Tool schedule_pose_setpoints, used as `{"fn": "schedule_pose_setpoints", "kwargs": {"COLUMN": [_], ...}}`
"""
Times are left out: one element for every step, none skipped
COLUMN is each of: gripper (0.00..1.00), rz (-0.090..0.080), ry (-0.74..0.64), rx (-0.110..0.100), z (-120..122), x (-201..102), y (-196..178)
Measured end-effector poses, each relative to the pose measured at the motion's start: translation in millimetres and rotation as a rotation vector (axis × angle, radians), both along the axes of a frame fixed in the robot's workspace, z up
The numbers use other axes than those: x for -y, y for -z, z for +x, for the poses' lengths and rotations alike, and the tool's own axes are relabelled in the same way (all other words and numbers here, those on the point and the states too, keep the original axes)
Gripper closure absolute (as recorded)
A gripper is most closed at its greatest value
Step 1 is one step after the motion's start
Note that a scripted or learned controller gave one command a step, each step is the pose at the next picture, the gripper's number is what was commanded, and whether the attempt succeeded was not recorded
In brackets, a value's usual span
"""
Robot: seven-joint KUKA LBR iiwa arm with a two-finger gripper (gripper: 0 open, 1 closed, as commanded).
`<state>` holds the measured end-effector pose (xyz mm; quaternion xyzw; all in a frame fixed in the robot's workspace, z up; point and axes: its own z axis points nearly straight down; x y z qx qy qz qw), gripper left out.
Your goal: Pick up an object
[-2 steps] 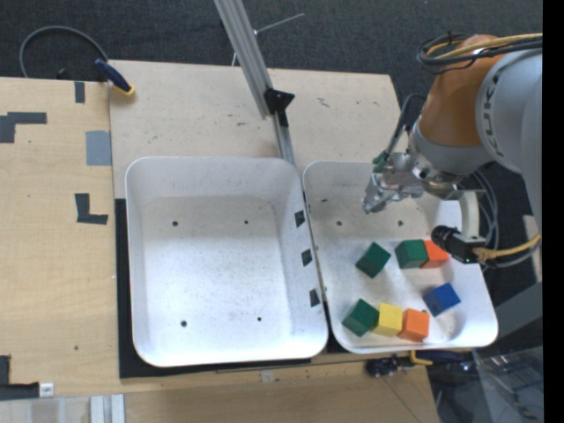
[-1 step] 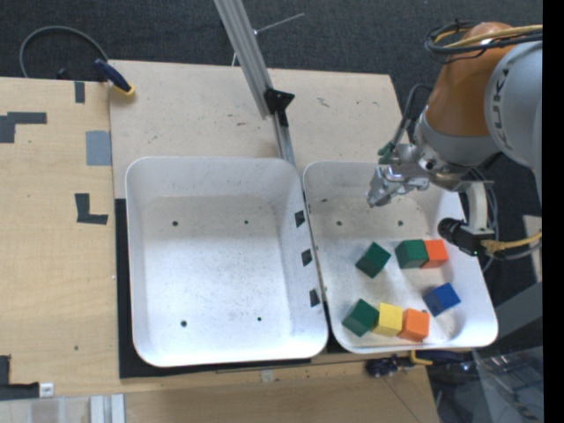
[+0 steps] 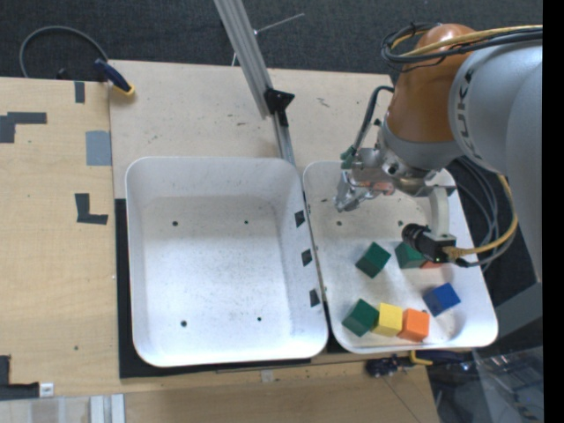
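Small blocks lie in the right bin (image 3: 328,236). A dark green block (image 3: 373,260) sits mid-bin, and another green block (image 3: 407,255) beside it is partly hidden by a black cable part. A blue block (image 3: 441,299) lies near the right rim. Along the front edge, a green block (image 3: 360,316), a yellow block (image 3: 389,318) and an orange block (image 3: 415,324) sit in a row. My gripper (image 3: 351,196) hangs over the bin's far left part, up and to the left of the dark green block and apart from every block.
The left bin (image 3: 141,236) stands beside the right one, with a shared raised rim between them. A slanted metal bar (image 3: 256,69) runs down to the bins' far edge. My arm's orange band (image 3: 423,104) and cables (image 3: 480,227) hang over the right bin's far right side.
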<state>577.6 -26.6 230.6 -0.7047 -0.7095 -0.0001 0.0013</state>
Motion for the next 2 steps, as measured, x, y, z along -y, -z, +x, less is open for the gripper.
{"fn": "schedule_pose_setpoints", "kwargs": {"gripper": [1.00, 1.00], "rz": [-0.001, 0.000], "ry": [0.001, -0.002], "rx": [-0.002, 0.000], "z": [-18, -27], "x": [-46, -103], "y": [10, 0]}}
